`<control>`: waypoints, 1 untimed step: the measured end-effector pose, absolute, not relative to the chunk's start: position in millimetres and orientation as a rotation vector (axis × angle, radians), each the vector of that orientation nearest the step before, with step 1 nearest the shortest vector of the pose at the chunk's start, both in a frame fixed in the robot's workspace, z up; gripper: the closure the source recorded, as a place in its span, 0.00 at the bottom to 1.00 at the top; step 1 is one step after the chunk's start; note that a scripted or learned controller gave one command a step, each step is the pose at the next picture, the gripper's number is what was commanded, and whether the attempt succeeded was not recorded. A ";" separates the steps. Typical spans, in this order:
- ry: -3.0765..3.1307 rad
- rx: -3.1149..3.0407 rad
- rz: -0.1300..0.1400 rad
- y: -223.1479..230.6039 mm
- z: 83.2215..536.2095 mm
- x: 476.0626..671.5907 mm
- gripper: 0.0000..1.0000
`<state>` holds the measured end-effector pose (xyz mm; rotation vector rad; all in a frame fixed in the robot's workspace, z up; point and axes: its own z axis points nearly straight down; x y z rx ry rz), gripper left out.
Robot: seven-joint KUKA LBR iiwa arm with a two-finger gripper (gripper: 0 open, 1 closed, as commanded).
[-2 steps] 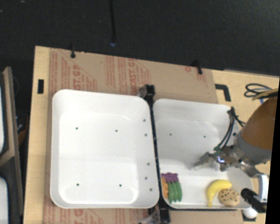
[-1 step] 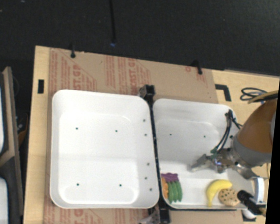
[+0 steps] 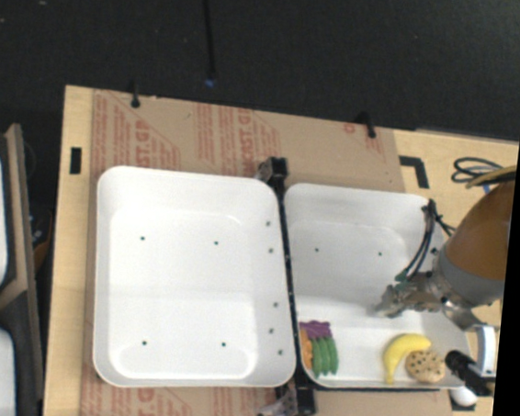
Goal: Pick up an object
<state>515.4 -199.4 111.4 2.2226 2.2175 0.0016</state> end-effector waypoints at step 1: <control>2.217 2.218 0.005 -201.5 173.4 512.3 1.00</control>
